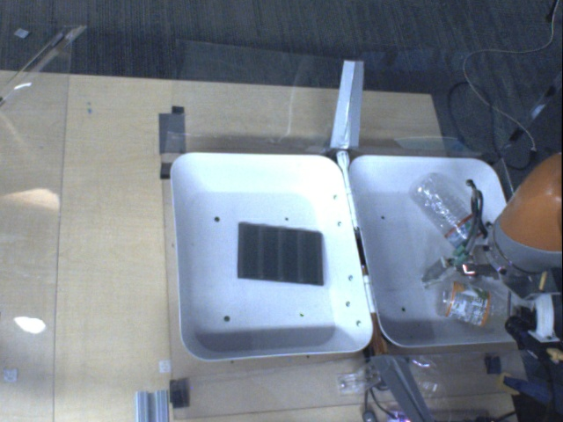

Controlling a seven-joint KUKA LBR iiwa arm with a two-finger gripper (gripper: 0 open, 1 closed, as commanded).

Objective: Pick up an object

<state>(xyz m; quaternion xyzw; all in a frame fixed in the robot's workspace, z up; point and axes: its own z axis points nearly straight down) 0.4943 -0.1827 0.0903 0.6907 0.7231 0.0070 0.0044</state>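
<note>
Gripper (pixel 459 271), finger state indiscernible, low in the right bin (pixel 387 236) between a clear plastic bottle (pixel 437 202) and a small labelled container (pixel 464 306), positioned for picking; dark ridged block (pixel 281 254) lies in the left bin (pixel 198 236).

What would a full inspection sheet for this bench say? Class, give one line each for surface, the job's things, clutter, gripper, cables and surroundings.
Surface: pale wooden bench bearing a left bin and a right bin, side by side.
Job's things: dark ribbed rectangular pad lying flat in the middle of the left bin; clear crumpled plastic bottle and a small item with an orange label in the right bin.
Clutter: nothing seen in the bins beyond these.
Gripper: gripper low over the right bin, between bottle and labelled item; grasp cannot be judged.
Cables: thin cable looping on the floor at upper right.
Surroundings: dark carpet; clear panel over the bench's left.
</note>
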